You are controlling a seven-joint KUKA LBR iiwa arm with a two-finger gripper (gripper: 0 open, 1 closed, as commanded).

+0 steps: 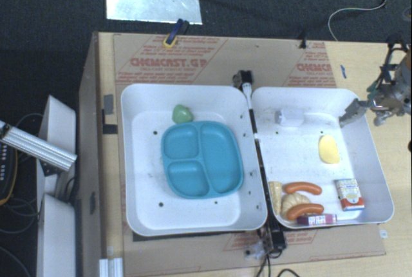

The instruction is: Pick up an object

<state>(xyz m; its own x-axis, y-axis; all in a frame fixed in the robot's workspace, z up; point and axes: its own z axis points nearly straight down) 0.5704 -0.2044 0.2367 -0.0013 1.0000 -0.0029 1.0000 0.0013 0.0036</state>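
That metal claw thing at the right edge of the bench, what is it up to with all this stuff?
A robot arm's gripper hangs at the right white bin's upper right rim, holding nothing. Its job is to pick up an object. That bin holds a yellow lemon-shaped toy, two toy sausages, a small red and white carton and a pale clear item. The left white bin holds a blue divided tray and a green toy.

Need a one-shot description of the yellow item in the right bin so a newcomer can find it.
Start at the right bin, the one without the blue tray. Near its right wall lies a pale yellow lemon-like piece, alone on bare floor. Its neighbours, two sausages and a small carton, sit below.
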